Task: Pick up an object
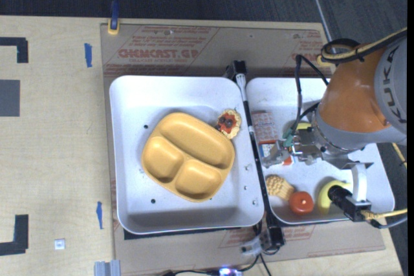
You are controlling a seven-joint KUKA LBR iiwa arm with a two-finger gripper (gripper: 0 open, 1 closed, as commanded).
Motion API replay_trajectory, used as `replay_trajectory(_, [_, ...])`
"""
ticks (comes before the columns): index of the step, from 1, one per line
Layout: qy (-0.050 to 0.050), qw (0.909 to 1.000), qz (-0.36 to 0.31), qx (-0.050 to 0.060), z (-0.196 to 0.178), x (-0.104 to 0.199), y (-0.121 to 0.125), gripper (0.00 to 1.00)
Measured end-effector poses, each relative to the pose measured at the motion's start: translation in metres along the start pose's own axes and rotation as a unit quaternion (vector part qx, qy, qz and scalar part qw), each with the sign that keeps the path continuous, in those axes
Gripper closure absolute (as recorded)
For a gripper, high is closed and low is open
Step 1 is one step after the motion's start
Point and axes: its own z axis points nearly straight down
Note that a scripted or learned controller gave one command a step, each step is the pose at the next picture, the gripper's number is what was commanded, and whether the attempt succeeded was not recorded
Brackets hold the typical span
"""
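My gripper (281, 153) hangs low over the middle of the right bin (284, 90), beside a red and white packet (263, 129) that lies along the bin's left wall. Nothing shows between its fingers. Along the near side of that bin lie a tan waffle-like cracker (278, 186), a red tomato (301, 203) and a yellow object (325, 194) partly covered by the wrist. The arm's grey and orange body hides the bin's right half.
The left bin (129, 139) holds a big yellow divided plate (187, 155), turned at a slant. A small round pizza-like toy (228, 123) lies at the plate's far right corner. A black bar (249, 132) runs between the bins.
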Motion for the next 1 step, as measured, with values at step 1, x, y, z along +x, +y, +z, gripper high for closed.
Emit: replay_trajectory(1, [0.000, 1.0000, 0.001, 0.001, 0.0800, -0.0781, 0.0327, 0.00])
